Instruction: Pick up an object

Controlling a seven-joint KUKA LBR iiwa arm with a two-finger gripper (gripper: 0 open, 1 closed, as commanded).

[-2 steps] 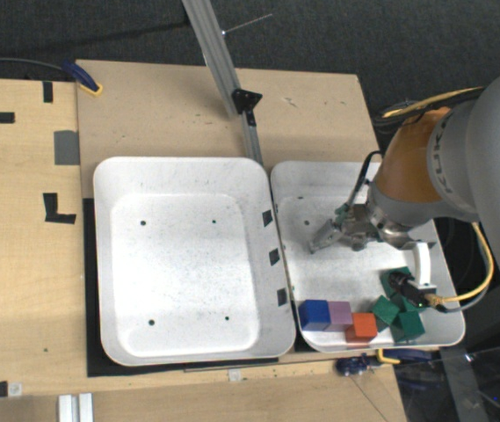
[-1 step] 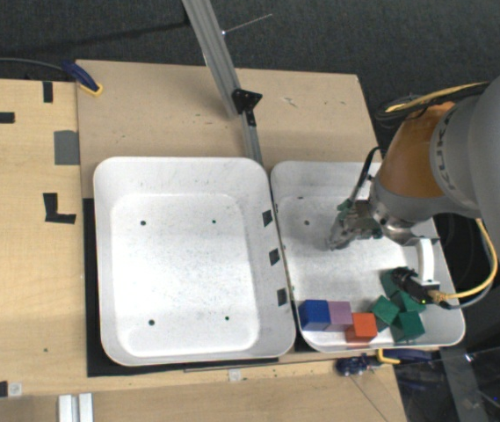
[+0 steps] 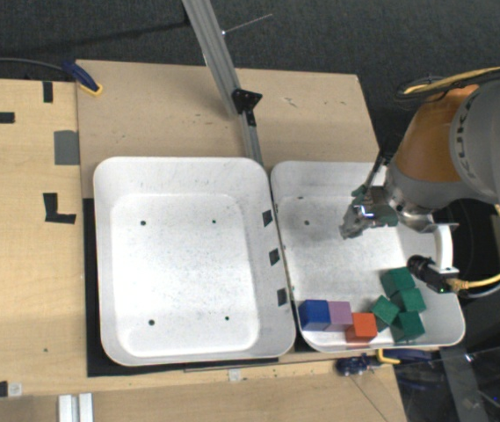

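The end effector (image 3: 355,221) hangs over the bare middle of the right bin (image 3: 320,183); whether it is open or closed cannot be told, and nothing is seen gripped in it. The blocks all lie nearer and a little right of it, huddled in the bin's near right corner: blue block (image 3: 315,313), purple block (image 3: 340,313), orange block (image 3: 362,325) and green blocks (image 3: 402,301). The left bin (image 3: 109,183) sits alongside on the desk (image 3: 144,104).

My grey arm (image 3: 487,139) wears an orange band (image 3: 430,143). Both bins (image 3: 188,174) are white, speckled dark. One holds a blue block (image 3: 315,314), a purple block (image 3: 340,313), an orange block (image 3: 362,326) and green blocks (image 3: 402,301). The worktop (image 3: 144,104) is tan.
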